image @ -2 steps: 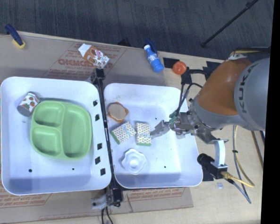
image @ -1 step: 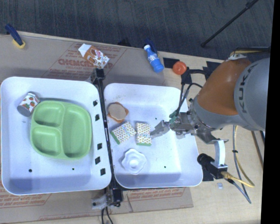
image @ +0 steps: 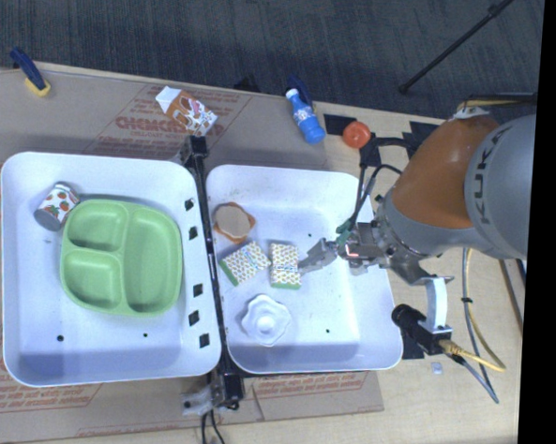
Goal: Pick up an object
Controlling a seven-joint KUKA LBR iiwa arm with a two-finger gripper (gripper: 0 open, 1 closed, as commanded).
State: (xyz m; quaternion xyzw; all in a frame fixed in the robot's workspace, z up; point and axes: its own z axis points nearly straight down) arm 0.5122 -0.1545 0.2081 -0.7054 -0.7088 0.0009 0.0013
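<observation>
**Hand hovering low in right bin, target sponge just beside it**

While the arm is reaching in from the right, the hand point(image: 321, 253) is sitting low inside the right bin point(image: 341, 187), fingers angled toward the bin's middle. Cannot tell how far it is open, and nothing is showing between the fingers, so judging it as not holding anything yet.

Going near to far. Nearest the camera's bottom edge, a white cap-like piece point(image: 265, 319) is lying close to the right bin's front wall, leaving little room for a finger on that side. Just behind it, two patterned sponge blocks are lying flat side by side: the right sponge point(image: 286, 265) is sitting just beside the fingertips, likely the thing being targeted, and the left sponge point(image: 244, 263) is nearly touching it, so a finger sliding between them is looking tight. Further back, a brown ring-shaped item point(image: 232, 222) is resting near the divider wall. Open bin floor is lying to the right and rear of the sponges, giving the hand room for coming in.

The left bin point(image: 12, 275) is carrying a green divided tray point(image: 123, 254) and a small printed cup point(image: 57, 204) tipped against its far-left corner, well apart from the hand.

Beyond the bins, on the table point(image: 266, 108), a blue bottle point(image: 306, 117), an orange ball point(image: 357, 133) and a small carton point(image: 185, 110) are lying out of play.
</observation>
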